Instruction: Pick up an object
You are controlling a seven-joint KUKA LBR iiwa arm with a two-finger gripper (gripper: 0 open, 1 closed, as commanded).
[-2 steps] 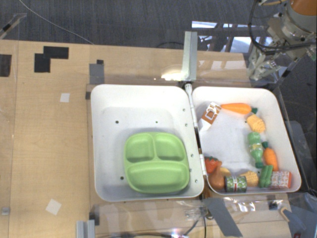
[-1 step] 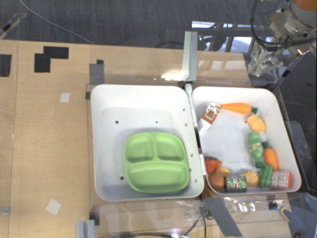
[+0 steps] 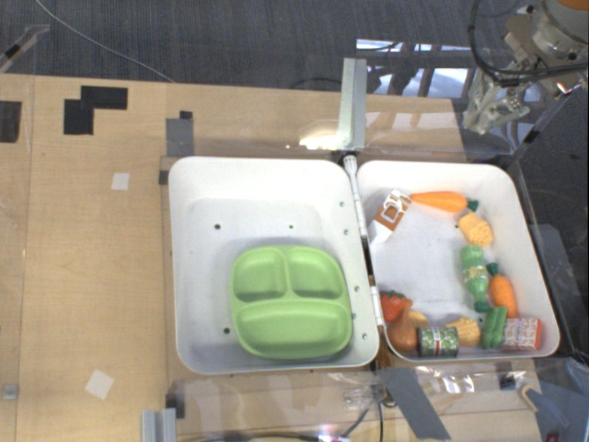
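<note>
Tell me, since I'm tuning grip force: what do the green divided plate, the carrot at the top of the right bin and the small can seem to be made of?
Green divided plate: likely matte moulded plastic, judging by its even colour and soft rounded ridges. Carrot: probably smooth toy plastic, with uniform orange and a slight sheen. Small can: a printed label wraps it; metal or plastic underneath, unclear.

Wooden bench [image 3: 83,274] bearing two white bins: left bin [image 3: 198,247], and right bin [image 3: 529,238] touching it.

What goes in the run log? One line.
phase: pre-grasp | hand: above right bin, far corner | toys: in right bin | green tray: left bin
</note>
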